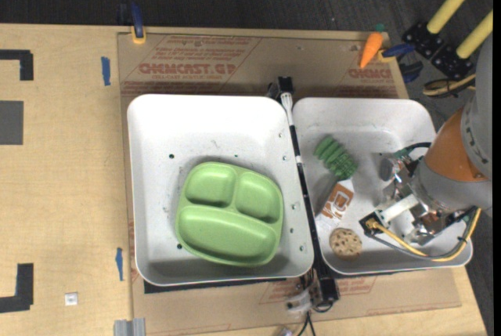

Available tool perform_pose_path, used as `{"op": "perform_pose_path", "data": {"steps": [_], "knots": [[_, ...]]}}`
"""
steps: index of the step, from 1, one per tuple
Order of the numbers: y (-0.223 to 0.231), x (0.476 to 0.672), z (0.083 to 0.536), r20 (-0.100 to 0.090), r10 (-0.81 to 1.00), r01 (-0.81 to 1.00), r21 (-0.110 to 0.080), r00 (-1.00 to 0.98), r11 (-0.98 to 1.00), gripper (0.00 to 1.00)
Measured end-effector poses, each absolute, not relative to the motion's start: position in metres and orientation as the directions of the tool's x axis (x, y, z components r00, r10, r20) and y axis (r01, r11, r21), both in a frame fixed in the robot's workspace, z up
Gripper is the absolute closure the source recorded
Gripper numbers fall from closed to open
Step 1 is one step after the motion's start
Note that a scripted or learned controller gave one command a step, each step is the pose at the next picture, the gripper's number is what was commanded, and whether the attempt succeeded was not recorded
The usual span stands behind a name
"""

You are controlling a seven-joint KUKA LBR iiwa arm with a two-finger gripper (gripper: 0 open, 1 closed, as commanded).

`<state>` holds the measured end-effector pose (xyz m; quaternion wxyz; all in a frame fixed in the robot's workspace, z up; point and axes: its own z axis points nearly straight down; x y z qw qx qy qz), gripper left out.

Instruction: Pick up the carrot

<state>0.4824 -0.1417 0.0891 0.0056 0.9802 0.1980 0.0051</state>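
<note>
Currently the gripper (pixel 419 223) sits low in the near part of the right bin (pixel 360 119); its state cannot be determined. The carrot (pixel 371 51) lies outside, on the board just beyond that bin's far edge. Step in hand: approach. Next: rise, travel far, descend over the carrot.

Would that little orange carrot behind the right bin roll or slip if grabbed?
The small orange toy carrot tapers, so pushed it would probably roll in a curve. It looks smooth and moulded: likely stiff, light, perhaps slippery.
</note>
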Motion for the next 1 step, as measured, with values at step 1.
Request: {"op": "perform_pose_path", "data": {"steps": [1], "knots": [[-0.1781, 0.4832, 0.0887, 0.010, 0.573, 0.573, 0.002, 0.819, -0.819, 0.00]]}}
